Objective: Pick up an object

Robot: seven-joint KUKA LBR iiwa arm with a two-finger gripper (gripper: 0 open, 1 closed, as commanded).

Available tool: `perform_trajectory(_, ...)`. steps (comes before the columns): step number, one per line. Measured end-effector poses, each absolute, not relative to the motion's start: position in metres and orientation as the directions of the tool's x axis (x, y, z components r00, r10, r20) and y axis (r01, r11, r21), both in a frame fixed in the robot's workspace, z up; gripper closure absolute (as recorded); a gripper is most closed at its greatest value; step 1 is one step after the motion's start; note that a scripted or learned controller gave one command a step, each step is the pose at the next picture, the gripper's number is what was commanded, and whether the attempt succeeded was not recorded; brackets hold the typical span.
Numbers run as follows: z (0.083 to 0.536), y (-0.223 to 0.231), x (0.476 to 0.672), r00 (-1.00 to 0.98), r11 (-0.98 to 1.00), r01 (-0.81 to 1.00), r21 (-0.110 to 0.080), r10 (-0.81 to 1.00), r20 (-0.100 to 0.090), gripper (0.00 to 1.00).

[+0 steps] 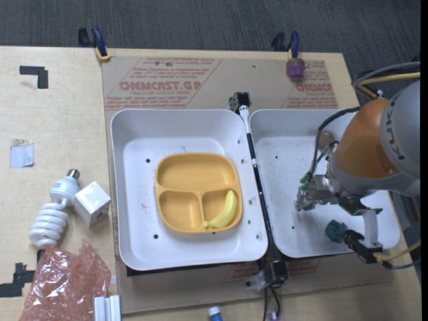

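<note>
A yellow banana (pixel 226 210) lies in the lower right compartment of a yellow divided plate (pixel 194 179), which sits in the left bin (pixel 134 179). In the right bin (pixel 281 152), a small dark green object (pixel 334 231) rests near the front. My gripper (pixel 306 199) hangs low over the middle of the right bin, left of and slightly behind the green object. The grey and orange wrist (pixel 361 149) covers the bin's right side. A small brownish thing (pixel 326 139) peeks out beside the arm at the back.
Left of the bins, the bench holds a spiral light bulb (pixel 52 212), a white cube (pixel 92 202) and a crumpled pink bag (pixel 63 283). A purple object (pixel 295 66) sits on the board behind the right bin. Cables run along the arm's front right.
</note>
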State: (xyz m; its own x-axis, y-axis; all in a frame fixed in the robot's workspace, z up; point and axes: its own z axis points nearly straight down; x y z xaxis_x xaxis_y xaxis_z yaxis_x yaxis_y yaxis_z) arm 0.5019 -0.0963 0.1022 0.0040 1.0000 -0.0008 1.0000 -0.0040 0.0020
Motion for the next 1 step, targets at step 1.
perform_trajectory(1, 0.1657, -0.1197, 0.5083, 0.001, -0.001, 1.000, 0.002, 1.000, -0.001, 1.00)
